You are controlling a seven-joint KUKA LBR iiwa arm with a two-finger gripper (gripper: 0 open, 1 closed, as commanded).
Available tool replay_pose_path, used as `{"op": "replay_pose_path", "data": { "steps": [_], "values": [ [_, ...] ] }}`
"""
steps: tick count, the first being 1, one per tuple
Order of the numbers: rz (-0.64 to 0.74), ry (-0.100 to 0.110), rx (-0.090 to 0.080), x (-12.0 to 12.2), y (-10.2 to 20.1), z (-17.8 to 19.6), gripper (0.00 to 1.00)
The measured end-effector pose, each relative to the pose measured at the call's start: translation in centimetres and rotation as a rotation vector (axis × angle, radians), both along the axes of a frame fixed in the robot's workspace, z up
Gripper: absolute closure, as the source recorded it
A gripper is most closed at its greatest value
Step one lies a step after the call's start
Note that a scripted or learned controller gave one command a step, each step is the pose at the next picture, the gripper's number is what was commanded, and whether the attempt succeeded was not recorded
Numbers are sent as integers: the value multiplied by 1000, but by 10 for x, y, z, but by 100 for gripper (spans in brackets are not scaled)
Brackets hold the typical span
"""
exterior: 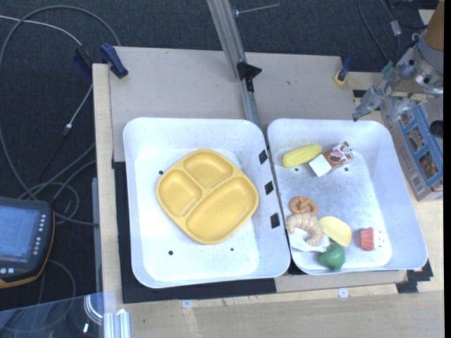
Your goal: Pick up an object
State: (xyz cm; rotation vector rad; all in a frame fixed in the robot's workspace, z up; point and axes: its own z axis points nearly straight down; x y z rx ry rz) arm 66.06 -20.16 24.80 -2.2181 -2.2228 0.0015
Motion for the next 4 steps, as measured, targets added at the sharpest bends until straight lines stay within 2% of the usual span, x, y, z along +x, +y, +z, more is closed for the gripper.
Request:
{"op": "replay_pose_path", "data": {
  "steps": [1,3,4],
  "values": [
    [0,0,0,0,0,0,0],
    [-2,6,2,-10,-9,-122,0],
    [1,-15,-3,-5,-10,-135,0]
  ]
}}
